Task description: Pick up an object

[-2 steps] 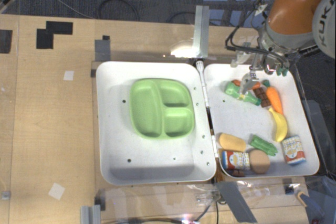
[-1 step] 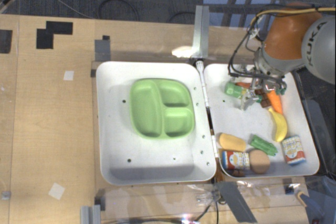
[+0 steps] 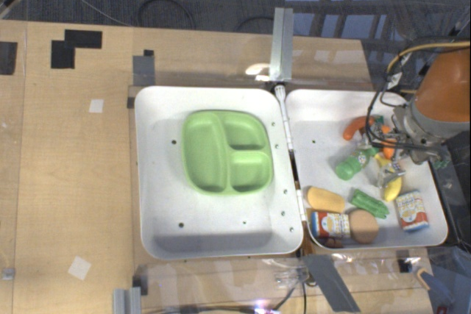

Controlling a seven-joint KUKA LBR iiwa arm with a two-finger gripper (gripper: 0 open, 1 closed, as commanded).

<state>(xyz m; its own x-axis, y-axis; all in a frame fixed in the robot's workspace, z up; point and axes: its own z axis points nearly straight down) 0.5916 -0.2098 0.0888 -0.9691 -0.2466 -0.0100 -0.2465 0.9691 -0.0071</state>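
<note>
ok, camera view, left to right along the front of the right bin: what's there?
Red-labelled can → brown egg-shaped object → white carton with a red label. The yellow wedge and green ridged piece sit just behind and overlap the first two, so they are left out.

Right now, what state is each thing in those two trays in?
Green divided plate: flat in the left tray, right way up.
Can: on its side, front of the right tray.
Small carton: lying down.
Green bottle: tipped over.
Pincer: low over the toys.
</note>
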